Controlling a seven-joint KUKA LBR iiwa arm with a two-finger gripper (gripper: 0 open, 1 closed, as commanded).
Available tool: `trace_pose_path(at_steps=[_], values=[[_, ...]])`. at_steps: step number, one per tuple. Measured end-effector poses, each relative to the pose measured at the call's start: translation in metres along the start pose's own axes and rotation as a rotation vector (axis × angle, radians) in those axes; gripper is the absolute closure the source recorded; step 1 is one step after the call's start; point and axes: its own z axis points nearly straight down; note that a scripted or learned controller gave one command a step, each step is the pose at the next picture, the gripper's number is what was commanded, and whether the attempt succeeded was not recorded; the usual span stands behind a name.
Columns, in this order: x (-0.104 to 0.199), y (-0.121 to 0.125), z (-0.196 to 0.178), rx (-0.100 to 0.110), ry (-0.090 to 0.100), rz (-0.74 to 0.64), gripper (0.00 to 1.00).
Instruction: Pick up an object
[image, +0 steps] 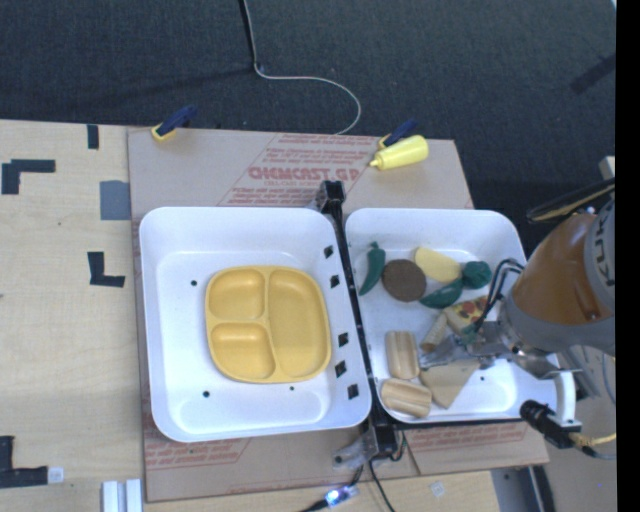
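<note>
The right bin (440, 216) holds several toy foods. At its back lie a green chili (373, 268), a brown disc (404, 280), a pale yellow piece (436, 264) and a dark green piece (458, 288). Nearer the front are a ridged bread slice (401, 353), a bun (405, 399) and a tan wedge (450, 382). My gripper (445, 348) reaches in from the right, low in the bin, just above the tan wedge and right of the bread slice. A small multicoloured piece (463, 313) lies just behind it. The arm hides the bin's right part.
The left bin (170, 300) holds a yellow divided plate (268, 323). A black divider (345, 290) runs between the bins. A yellow clamp (402, 153) and a blue-yellow clamp (173, 122) sit on the cardboard behind. A cable (300, 80) loops across the dark floor.
</note>
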Motion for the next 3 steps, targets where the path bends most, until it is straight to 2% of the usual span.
trace_pose_path(at_steps=[1,2,3], values=[[-0.003,0.004,-0.016,-0.014,-0.006,0.002,1.00],[-0.003,0.006,-0.058,-0.001,-0.001,-0.001,1.00],[-0.010,0.000,-0.108,-0.001,-0.002,0.000,1.00]])
